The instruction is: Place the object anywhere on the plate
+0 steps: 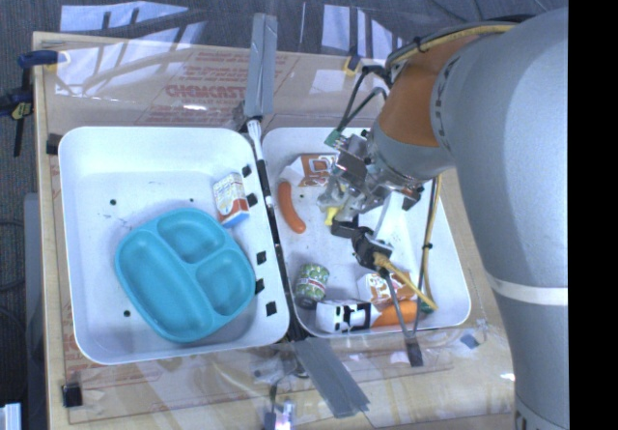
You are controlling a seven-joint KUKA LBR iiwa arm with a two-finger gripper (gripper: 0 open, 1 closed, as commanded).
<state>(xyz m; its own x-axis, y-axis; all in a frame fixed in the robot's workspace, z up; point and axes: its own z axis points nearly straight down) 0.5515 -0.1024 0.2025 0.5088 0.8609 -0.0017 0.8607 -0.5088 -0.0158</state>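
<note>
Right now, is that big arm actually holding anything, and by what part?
It cannot be told. The gripper hangs over the right bin, near the hot dog, and its tip is too cluttered to show anything between its fingers.

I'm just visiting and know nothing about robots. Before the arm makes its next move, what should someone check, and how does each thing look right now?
1. Plate ready: ok. The blue divided plate lies flat in the left bin.
2. Room on the plate: ok. All three sections are bare; the small carton stands beside it, not on it.
3. Objects to pick: ok. The hot dog, green can and carrot lie in the right bin.
4. Tool position: ok. The tool is over the right bin.
5. Something held: cannot tell, the wrist blocks the view.
6. Cables: cannot tell whether the loose yellow cable would snag.
</note>
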